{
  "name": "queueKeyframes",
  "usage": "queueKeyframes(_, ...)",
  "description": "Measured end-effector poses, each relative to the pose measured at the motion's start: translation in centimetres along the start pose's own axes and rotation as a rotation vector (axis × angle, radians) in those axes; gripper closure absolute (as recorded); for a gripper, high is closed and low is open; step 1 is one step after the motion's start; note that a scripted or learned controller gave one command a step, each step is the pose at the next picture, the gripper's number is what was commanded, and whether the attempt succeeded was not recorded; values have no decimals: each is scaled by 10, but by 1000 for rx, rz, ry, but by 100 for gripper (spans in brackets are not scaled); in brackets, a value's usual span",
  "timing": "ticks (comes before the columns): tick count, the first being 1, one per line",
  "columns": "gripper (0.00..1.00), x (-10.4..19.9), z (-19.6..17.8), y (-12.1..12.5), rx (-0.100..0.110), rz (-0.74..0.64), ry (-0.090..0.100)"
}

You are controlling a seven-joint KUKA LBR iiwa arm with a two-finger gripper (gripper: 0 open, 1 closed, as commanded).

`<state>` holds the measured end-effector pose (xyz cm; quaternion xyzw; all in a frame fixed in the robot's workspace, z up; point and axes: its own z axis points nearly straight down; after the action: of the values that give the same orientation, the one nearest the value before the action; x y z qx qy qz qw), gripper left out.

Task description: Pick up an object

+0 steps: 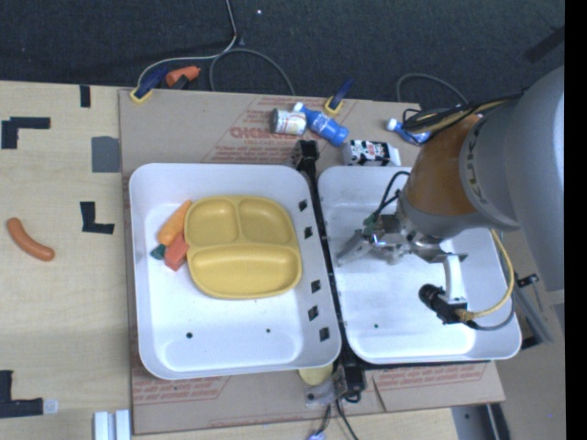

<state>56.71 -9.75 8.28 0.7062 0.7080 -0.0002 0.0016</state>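
A yellow divided plate (243, 246) lies in the left bin (151, 328). Tucked against the plate's left edge are an orange carrot-like piece (172, 222) and a small red and green piece (171, 255). My gripper (356, 244) is low inside the right bin (413, 342), near its left wall and pointing left. I see nothing between it and the bin floor. The grey arm with its orange band (440, 168) covers the bin's upper right part.
An orange sausage (29, 239) lies on the bench at the far left. Behind the bins sit a small white bottle (290, 120), a blue bottle (328, 127) and a black-and-white item (371, 152). A black divider (319, 255) separates the bins.
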Motion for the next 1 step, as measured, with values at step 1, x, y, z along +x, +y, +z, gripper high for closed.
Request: queueKeyframes(1, 0, -7, -5, -31, -8, 2, 0)
